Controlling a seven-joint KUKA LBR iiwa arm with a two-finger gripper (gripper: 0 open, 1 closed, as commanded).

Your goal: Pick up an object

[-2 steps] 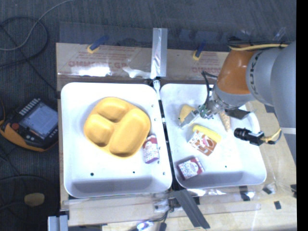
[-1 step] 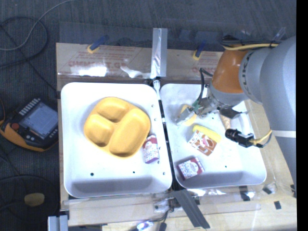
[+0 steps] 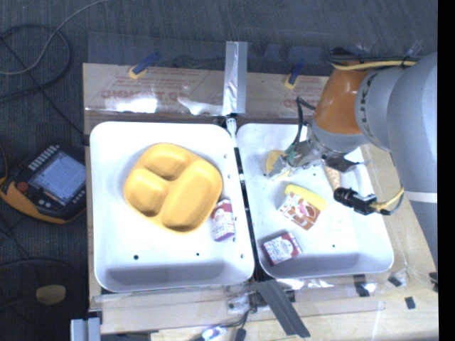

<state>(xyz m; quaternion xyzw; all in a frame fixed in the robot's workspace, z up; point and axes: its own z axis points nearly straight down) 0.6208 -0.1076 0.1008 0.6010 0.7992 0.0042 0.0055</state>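
Note:
My gripper point(image 3: 290, 158) reaches down into the upper left part of the right bin point(image 3: 355, 251), under the orange-banded wrist point(image 3: 340, 109). Its tip is right beside a small yellow piece point(image 3: 273, 162), touching or nearly touching it. A red, white and yellow carton point(image 3: 301, 207) lies in the middle of that bin, apart from the gripper. Near the bin's front lies a dark red packet point(image 3: 282, 247). In the left bin point(image 3: 121, 261) rests a big yellow lumpy object point(image 3: 172, 186) with a small red and white packet point(image 3: 222, 221) at its right.
A ridge point(image 3: 243, 190) divides the two bins. A black cable connector point(image 3: 353, 197) hangs over the right bin's right side. A handheld controller point(image 3: 50, 183) lies on the floor to the left, and taped plastic sheeting point(image 3: 178, 91) lies behind the bins.

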